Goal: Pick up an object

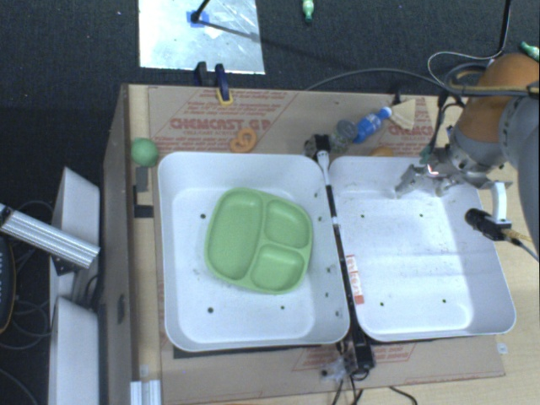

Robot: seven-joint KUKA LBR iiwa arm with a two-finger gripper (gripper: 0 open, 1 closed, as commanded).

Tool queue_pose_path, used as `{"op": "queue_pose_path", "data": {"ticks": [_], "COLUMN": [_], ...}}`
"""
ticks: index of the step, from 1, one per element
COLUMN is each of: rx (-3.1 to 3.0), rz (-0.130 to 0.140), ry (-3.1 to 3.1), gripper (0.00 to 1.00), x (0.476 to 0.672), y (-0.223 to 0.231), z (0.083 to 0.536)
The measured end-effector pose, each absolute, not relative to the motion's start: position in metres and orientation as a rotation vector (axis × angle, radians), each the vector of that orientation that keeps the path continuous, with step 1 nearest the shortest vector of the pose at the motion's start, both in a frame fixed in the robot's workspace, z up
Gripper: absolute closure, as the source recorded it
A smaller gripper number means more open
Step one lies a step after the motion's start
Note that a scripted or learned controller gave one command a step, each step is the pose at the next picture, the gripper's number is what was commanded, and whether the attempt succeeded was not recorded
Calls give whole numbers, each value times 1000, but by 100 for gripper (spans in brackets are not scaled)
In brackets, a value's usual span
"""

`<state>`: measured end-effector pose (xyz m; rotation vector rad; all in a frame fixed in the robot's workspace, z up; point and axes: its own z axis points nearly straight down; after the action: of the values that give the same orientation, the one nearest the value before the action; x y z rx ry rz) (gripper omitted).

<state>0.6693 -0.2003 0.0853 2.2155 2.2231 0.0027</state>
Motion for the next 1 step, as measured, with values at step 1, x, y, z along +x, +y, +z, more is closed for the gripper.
{"op": "queue_pose_path", "data": {"ticks": [1], "rx": [2219], "rz": [5], "ry": [2225], "gripper": [0], "x": [670], "y": [-205], "z": [86]}}
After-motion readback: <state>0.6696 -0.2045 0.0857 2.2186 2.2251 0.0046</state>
